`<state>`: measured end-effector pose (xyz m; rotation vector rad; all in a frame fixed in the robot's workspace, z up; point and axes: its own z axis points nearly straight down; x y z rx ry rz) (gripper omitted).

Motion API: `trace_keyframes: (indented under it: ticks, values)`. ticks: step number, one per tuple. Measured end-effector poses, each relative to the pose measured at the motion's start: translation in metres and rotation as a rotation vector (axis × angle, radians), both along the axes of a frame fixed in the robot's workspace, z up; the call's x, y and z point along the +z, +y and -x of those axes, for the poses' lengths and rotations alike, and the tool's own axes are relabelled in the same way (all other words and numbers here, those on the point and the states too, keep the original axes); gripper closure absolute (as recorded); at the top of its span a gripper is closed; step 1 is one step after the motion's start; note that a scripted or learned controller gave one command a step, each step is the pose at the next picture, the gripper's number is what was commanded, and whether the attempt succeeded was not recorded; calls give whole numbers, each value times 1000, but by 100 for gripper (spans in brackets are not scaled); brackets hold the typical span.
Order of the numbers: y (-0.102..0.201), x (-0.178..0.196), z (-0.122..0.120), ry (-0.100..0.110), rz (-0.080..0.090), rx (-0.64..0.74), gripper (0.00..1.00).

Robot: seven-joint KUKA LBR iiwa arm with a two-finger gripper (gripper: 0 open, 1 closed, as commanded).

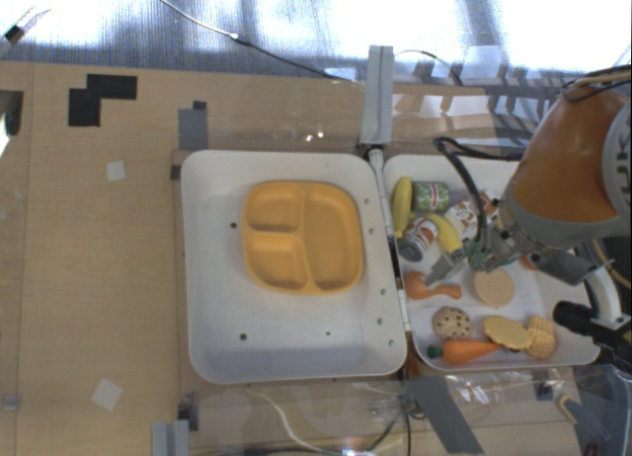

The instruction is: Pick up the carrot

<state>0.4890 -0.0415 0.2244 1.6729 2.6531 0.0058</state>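
While the arm (578, 163) bends over the right bin (568, 355), its hand (462, 262) hangs with fingers spread, well above the carrot (470, 350).

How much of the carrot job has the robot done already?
Done: the arm has reached over the right bin, where the play food sits. In hand: the gripper hangs above the middle of that bin, near the chicken leg, with no food between its fingers. Left: the carrot lies at the bin's front edge, next to the spotted cookie, so the gripper has to move there, grab it and lift.
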Motion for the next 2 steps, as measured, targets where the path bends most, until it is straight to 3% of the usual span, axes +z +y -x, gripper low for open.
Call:
trace_keyframes:
  ticks: [1,2]
  values:
    - [18,-40,2,4,-1,-180,0]
    - [18,-29,-1,-3,-1,-172,100]
